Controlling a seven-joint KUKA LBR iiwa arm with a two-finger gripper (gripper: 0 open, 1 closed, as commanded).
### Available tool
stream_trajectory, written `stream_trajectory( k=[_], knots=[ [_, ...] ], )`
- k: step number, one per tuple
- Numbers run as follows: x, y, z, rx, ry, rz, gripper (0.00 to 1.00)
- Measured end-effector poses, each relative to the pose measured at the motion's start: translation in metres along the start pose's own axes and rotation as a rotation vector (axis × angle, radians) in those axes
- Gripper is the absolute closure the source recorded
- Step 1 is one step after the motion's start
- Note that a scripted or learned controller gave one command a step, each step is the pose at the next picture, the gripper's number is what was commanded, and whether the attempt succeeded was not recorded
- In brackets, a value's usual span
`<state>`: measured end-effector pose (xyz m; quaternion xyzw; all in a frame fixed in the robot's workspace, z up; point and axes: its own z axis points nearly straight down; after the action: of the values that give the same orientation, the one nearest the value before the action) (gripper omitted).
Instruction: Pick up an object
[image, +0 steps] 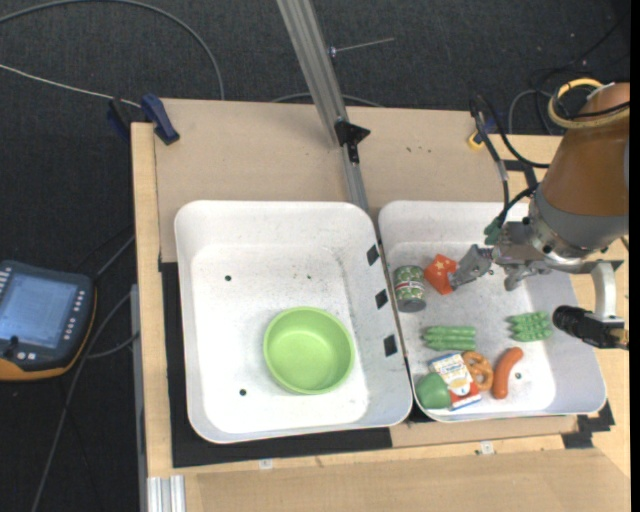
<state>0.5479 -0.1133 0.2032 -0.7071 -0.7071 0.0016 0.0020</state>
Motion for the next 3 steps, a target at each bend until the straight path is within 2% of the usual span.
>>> stream_trajectory(
  k=[2,3],
  knots=[
    [0.004,-0.011,0.108,-0.001,0.000,0.000,0.00],
    [0.004,-0.009,0.095,-0.006,0.000,-0.001,1.00]
  ],
)
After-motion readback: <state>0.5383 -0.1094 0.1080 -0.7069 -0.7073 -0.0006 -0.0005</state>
